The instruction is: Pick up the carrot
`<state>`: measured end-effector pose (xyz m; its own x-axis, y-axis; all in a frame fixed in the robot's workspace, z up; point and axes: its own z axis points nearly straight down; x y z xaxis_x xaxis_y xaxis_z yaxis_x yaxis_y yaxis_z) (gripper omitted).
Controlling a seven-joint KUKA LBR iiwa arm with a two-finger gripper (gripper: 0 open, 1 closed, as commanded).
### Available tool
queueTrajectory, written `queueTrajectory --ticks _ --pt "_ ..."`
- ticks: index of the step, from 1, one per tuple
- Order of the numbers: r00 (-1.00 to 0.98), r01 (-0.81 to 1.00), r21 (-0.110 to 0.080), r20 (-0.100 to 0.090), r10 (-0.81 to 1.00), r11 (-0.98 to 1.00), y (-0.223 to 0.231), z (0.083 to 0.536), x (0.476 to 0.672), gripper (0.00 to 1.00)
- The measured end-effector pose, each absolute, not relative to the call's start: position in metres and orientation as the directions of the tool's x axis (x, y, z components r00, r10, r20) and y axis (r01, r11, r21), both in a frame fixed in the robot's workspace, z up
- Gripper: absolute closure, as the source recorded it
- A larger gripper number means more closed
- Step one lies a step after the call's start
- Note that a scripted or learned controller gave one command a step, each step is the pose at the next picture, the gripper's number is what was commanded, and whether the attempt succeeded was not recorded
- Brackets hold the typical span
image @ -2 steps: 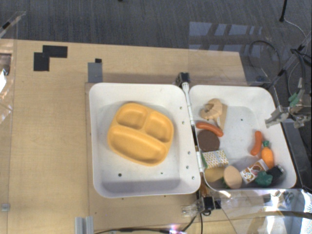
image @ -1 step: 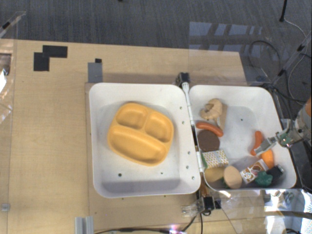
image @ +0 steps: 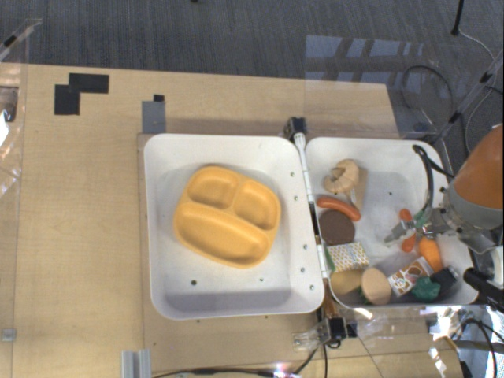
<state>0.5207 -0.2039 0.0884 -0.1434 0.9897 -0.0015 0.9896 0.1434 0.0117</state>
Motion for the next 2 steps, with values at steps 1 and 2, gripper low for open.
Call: queueTrajectory --ticks 1,2 --pt "-0.149 0.989 0.021 -0.006 0.989 0.149 -0.203 0.101 0.524 1.0" --pt "-0.174 0.985 0.013 -0.003 0.985 0.174 -0.157 0.144 0.589 1.0"
